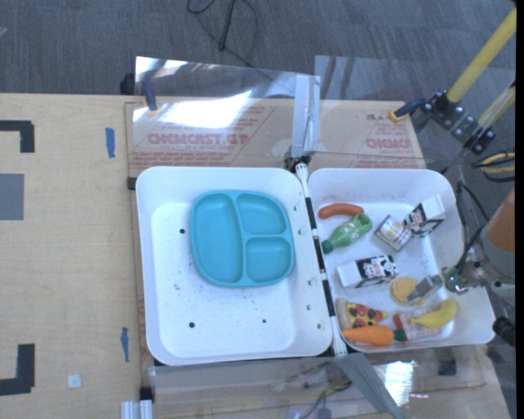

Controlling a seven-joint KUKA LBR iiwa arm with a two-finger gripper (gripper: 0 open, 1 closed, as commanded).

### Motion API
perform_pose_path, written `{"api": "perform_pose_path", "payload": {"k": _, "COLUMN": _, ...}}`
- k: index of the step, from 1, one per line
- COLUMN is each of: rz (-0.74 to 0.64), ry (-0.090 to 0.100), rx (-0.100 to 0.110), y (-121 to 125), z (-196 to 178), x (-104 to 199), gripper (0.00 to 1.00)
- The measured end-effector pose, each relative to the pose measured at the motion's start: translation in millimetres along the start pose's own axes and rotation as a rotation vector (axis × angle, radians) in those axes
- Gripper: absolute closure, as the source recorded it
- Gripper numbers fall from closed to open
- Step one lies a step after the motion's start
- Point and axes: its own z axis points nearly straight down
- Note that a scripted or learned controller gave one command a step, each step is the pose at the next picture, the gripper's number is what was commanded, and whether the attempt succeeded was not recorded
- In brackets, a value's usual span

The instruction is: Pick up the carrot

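Nothing of the pick looks done yet. From the camera view, the carrot [368, 335] lies at the near edge of the right bin [458, 327], beside the pizza slice [363, 312]. Just above the banana [435, 314], the tool [426, 287] hovers; whether it is released or clenched I cannot tell. Reaching and grasping remain.

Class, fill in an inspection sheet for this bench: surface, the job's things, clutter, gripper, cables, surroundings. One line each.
Surface: two white bins side by side; left bin holds a teal divided plate.
Job's things: carrot lies at the near edge of the right bin, beside a pizza slice.
Clutter: sausage, green bottle, three small cartons, cookie, banana.
Gripper: gripper low in the right bin near the cookie, apart from the carrot; holds nothing that can be seen.
Cables: black cable on the floor behind.
Surroundings: wooden bench, yellow pole.
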Motion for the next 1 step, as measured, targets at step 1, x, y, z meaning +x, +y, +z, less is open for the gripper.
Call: {"api": "perform_pose_path", "payload": {"k": 1, "rz": 0.161, "ry": -0.006, "rx": -0.007, "y": 30.2, "z": 23.6, "x": 6.7, "gripper": 0.00}}
